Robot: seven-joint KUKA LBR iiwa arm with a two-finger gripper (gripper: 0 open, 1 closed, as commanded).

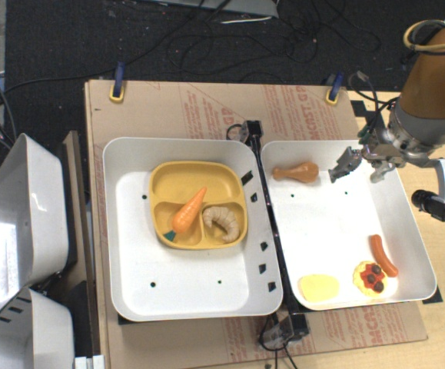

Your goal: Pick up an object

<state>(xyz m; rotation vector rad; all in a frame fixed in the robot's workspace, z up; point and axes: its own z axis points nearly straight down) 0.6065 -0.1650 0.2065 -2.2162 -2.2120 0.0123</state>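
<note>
A robot lab: two white bins [130,283] sit on a board [207,106] clamped at the top, with loose cables [168,37] across the dark floor at the frame's top.

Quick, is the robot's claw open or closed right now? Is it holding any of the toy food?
Tool: open, holding nothing, up over the right bin's top edge, just right of the drumstick.
</note>
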